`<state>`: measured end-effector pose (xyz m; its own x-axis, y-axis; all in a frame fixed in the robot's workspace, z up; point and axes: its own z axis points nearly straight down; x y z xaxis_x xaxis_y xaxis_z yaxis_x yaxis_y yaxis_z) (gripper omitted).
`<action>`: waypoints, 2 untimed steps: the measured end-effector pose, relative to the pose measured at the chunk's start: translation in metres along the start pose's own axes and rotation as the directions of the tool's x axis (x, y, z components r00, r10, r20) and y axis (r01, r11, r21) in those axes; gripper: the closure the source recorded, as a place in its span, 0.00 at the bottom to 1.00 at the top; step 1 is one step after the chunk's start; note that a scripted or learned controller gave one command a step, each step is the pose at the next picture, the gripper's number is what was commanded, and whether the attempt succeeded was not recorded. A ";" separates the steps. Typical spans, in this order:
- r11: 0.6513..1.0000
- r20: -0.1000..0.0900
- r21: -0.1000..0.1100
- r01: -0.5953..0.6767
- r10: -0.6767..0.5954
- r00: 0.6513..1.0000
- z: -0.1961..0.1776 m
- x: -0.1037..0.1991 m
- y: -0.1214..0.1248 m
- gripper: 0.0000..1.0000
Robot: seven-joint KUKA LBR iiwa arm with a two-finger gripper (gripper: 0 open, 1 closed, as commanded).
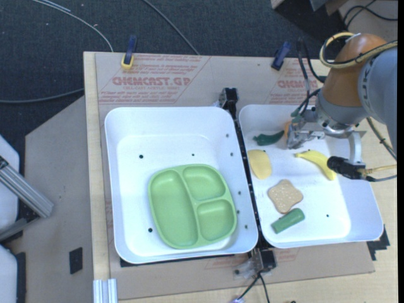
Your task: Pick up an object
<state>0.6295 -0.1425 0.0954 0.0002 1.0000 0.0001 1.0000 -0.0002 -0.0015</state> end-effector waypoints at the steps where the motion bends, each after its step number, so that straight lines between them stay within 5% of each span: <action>1: 1.000 0.002 -0.007 0.001 -0.001 1.000 -0.043 0.000 0.001 1.00; 2: 1.000 0.003 -0.010 0.000 0.000 1.000 -0.107 -0.006 0.001 1.00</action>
